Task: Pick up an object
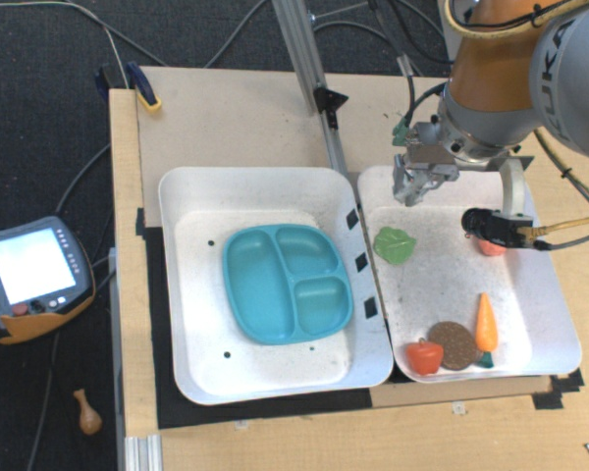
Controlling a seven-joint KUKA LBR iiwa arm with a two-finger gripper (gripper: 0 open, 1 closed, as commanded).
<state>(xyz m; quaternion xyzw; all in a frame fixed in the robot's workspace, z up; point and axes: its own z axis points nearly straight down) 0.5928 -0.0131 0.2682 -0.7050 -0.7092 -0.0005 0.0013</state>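
Gripper (413, 193) above green lettuce-like piece (395, 245) — crinkled, possibly toy leaf.

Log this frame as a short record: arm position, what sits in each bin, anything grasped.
arm: gripper hangs over the far end of the right bin
left bin: blue divided tray
right bin: green leaf-like item, carrot, brown round item, red item, a pink item partly hidden
grasped: nothing seen between the fingers
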